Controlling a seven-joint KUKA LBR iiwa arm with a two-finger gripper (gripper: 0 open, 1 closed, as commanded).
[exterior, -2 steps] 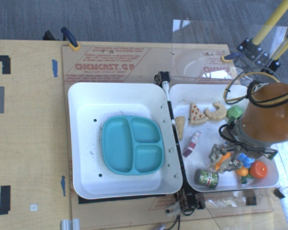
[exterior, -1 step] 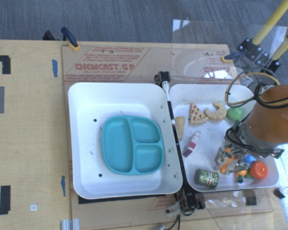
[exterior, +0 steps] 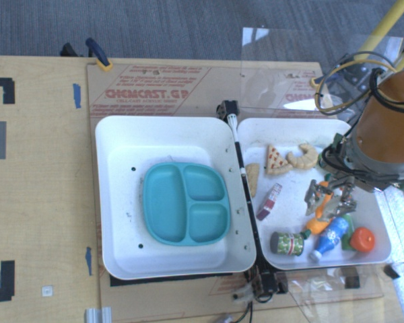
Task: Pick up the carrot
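PINCER OVER CARROT, RIGHT BIN

Arm [exterior: 385,123]: reaches in from the right, orange band above the wrist, poised over the right bin [exterior: 380,251].

Pincer [exterior: 328,199]: low in the right half of the right bin, metal fingers [exterior: 314,197] pointing down and toward the left. Open or clenched: cannot tell, as the fingers merge with the clutter below. Nothing visibly lifted between them.

Carrot [exterior: 318,225]: orange, lying on the bin floor directly under and just below the pincer, partly hidden by it. Contact with the fingers: cannot tell.

Neighbouring items in the right bin:
- blue bottle [exterior: 330,238], tilted, touching the carrot's lower side;
- red tomato [exterior: 362,239], just right of the bottle;
- green-labelled can [exterior: 287,243], on its side, left of the bottle;
- pizza slice [exterior: 277,160] and croissant [exterior: 304,157], near the far wall;
- small red-and-white packet [exterior: 268,202], near the bin's left side;
- tan piece [exterior: 253,178], beside the divider.

Left bin [exterior: 121,140]: holds a teal compartment plate [exterior: 186,203], lying flat near the centre.

Both bins side by side on a cardboard sheet [exterior: 148,89] on the table [exterior: 34,200].
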